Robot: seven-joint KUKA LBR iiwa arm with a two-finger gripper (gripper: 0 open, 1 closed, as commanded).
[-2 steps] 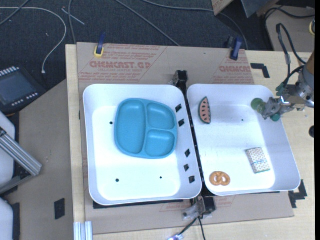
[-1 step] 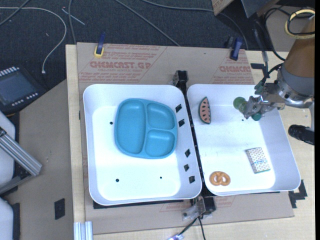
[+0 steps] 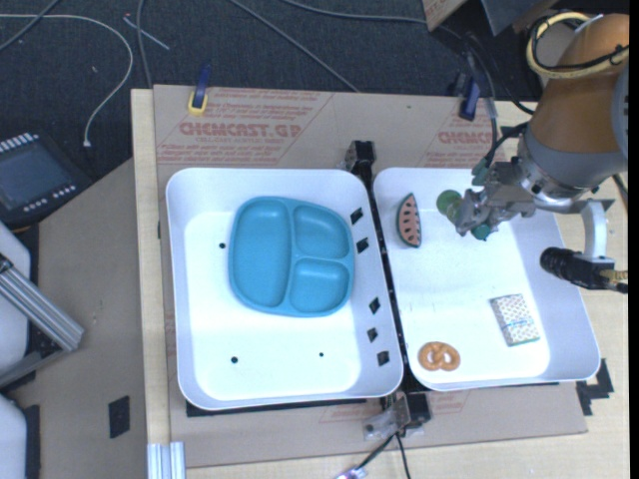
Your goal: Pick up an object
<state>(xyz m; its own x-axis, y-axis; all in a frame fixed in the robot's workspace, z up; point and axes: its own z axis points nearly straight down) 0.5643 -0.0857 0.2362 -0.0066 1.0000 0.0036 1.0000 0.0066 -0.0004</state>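
Open floor between watermelon slice [image 3: 408, 220] and pretzel [image 3: 438, 356]

The arm [image 3: 574, 98] is cut off at the right edge; a green object [image 3: 449, 205] sits partly hidden behind the gripper [image 3: 477, 220].

A brown cardboard sheet [image 3: 300, 118] with red print covers the worktop. Behind it lies dark carpet [image 3: 300, 18] crossed by thin pale cables [image 3: 110, 28]. A small dark screen [image 3: 30, 173] sits at the left.
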